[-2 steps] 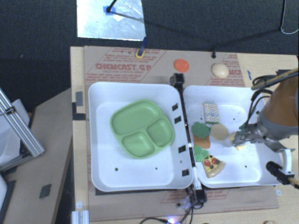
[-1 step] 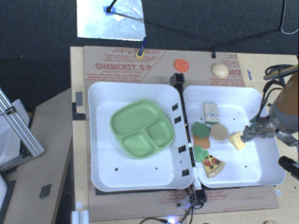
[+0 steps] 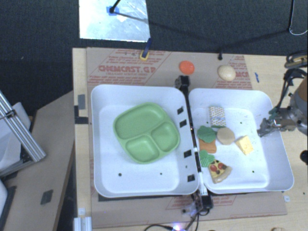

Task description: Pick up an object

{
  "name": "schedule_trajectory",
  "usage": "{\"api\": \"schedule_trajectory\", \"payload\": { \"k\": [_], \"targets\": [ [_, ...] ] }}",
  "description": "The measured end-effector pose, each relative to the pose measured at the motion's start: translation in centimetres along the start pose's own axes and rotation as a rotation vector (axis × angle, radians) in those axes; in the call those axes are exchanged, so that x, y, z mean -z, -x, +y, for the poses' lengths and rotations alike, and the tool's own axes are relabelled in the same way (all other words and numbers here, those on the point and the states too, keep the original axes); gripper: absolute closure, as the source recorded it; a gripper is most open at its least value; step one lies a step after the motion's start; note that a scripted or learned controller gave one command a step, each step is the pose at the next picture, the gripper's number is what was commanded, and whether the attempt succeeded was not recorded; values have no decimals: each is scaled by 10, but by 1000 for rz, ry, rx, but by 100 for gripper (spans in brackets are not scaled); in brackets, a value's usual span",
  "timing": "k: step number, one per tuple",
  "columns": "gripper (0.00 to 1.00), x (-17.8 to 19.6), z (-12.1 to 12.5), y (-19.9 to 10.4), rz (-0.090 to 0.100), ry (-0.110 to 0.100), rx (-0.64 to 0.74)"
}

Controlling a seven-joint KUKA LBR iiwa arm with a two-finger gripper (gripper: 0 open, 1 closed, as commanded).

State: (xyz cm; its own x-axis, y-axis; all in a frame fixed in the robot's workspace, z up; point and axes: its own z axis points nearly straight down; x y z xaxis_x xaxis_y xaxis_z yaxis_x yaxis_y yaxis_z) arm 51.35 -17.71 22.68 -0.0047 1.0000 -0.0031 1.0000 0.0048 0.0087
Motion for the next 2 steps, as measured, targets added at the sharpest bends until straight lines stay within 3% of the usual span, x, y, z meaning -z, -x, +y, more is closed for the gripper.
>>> {"api": "schedule_trajectory", "payload": {
  "k": [1,2],
  "targets": [
    [100,-2,1,0,2,-5,0],
    [100,-9,6,-49,4,-6,4]
  ]
}}
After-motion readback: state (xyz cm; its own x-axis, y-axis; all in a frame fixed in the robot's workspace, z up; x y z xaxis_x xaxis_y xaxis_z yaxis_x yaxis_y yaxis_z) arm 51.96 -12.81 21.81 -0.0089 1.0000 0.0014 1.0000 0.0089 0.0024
